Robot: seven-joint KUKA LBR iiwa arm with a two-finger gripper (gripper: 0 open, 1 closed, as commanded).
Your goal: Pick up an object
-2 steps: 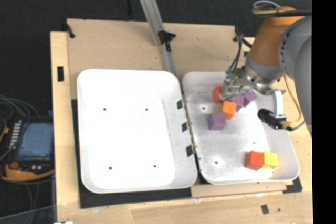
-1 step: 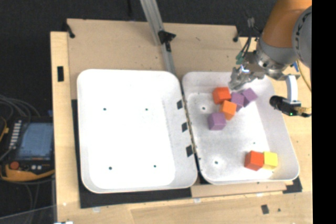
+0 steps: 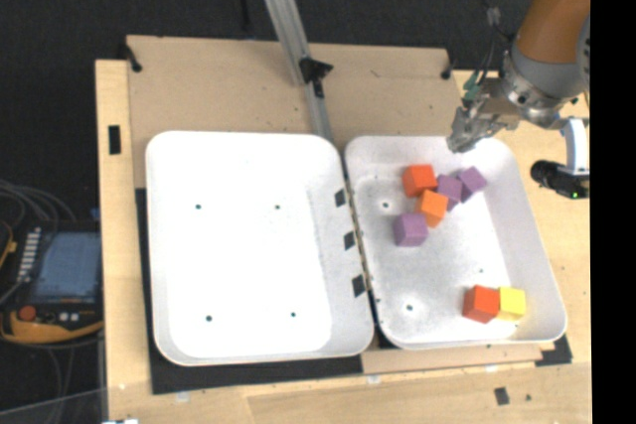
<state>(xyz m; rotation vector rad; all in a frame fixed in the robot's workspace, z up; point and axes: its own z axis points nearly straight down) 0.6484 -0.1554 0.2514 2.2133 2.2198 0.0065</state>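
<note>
The right bin holds several small blocks. Near its back lie two orange blocks and two purple blocks in a tight cluster, with a third purple block just in front of them. At the front right corner an orange-red block touches a yellow block. My gripper hangs over the bin's back rim, above and slightly behind the cluster, with nothing seen between its fingers.
The left bin sits beside the right one, joined by black clips at the shared edge. A slanted metal pole rises behind the bins. A pendant device lies off the bench at far left.
</note>
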